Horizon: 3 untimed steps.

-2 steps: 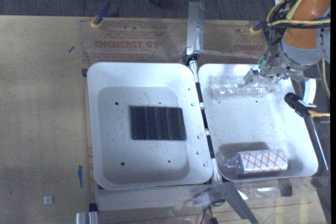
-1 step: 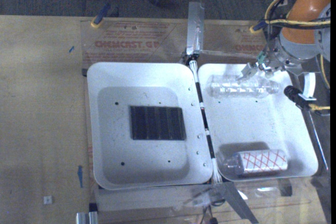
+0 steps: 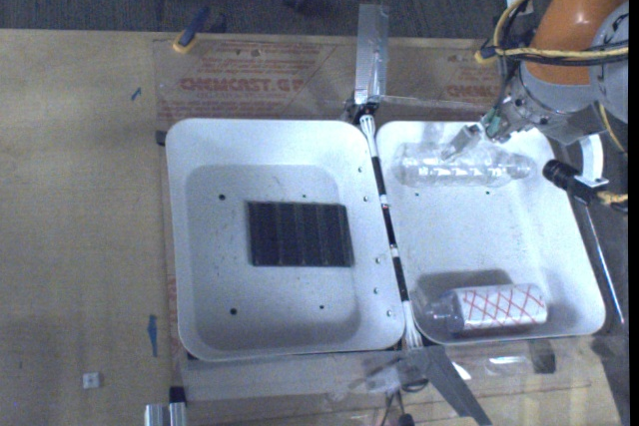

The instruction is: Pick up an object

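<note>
Two shallow white bins are being carried side by side on the wooden surface, which keeps every candidate for picking within the arm's reach from the right of the frame. The left bin is being occupied by a dark ribbed flat panel lying at its centre. In the right bin a clear plastic bottle is lying on its side along the upper edge, and a roll with a red criss-cross pattern is resting on its side near the lower edge, well apart from the bottle. The arm, with its orange band, is being held over the upper right corner of the right bin, and the gripper is being pointed down and to the left at the bottle's upper side, just beside or touching it; contact cannot be confirmed. How wide the gripper is set cannot be told, since its tip is blurring into the transparent plastic. Nothing is being seen between its tips, so no grasp is being claimed. The bottle is being judged the likely target, and its slick round body may roll away under pressure.
</note>
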Each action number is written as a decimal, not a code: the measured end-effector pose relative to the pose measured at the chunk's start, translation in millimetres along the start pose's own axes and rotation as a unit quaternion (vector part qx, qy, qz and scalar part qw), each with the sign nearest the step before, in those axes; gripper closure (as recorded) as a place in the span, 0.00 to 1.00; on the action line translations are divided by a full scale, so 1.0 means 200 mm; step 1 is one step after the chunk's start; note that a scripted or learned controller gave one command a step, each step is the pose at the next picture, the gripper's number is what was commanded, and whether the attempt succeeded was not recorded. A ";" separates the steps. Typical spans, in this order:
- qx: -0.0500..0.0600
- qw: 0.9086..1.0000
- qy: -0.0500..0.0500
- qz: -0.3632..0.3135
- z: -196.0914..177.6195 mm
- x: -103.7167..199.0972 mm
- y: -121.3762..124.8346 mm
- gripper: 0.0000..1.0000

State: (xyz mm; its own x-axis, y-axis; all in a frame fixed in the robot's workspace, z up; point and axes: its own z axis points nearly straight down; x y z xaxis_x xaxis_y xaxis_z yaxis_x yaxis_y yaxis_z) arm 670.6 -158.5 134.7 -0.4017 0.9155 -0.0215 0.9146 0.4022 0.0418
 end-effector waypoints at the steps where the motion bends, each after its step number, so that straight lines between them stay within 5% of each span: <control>1: 0.019 0.997 0.012 -0.074 -0.27 0.54 -0.20 0.00; 2: 0.021 0.998 0.009 0.056 0.12 0.16 -0.45 0.00; 3: 0.027 0.998 0.005 0.050 0.17 0.21 -0.32 0.00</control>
State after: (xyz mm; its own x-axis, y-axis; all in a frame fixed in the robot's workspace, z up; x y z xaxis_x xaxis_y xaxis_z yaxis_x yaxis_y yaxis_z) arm 597.0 -145.8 96.3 -0.3090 0.9510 -0.0094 0.9510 0.3089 -0.0106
